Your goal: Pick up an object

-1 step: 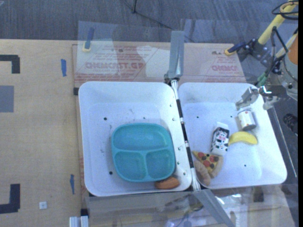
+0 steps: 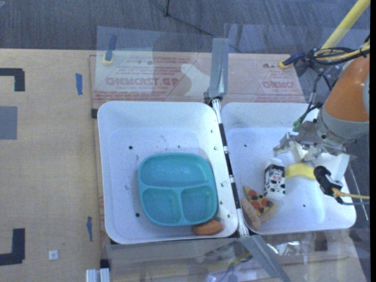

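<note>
At the right of the frame, the claw [image 2: 306, 151] hovers low in the right white bin [image 2: 247, 119], just above a yellow banana-shaped toy [image 2: 299, 170]; whether it is spread or pressed together cannot be told. A small black-and-white carton [image 2: 274, 181] and a pizza-slice toy [image 2: 258, 204] lie nearby.

One camera hangs fixed above the bench [image 2: 47, 157], tilted down at both white bins [image 2: 117, 122] (the arm [image 2: 346, 98] enters from its right), moderately close.

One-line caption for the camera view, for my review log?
Arm's tool over right bin near banana, milk carton, pizza slice; teal tray in left bin.
</note>
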Motion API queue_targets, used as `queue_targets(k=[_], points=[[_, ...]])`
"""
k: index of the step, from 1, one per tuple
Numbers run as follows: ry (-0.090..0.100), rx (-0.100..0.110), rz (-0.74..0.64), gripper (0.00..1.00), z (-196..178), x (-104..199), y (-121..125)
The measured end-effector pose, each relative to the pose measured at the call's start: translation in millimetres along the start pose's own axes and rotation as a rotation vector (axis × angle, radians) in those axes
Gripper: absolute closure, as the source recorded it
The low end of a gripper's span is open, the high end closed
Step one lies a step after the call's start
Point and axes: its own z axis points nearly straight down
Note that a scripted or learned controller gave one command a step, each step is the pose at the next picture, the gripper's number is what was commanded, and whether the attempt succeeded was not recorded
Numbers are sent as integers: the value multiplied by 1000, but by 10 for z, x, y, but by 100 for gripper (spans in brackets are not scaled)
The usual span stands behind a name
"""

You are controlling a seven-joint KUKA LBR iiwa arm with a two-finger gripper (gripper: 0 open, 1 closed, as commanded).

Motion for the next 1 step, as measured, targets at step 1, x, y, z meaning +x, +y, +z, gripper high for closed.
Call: queue_targets(k=[1], points=[[-9, 5, -9, 0, 333, 321, -212]])
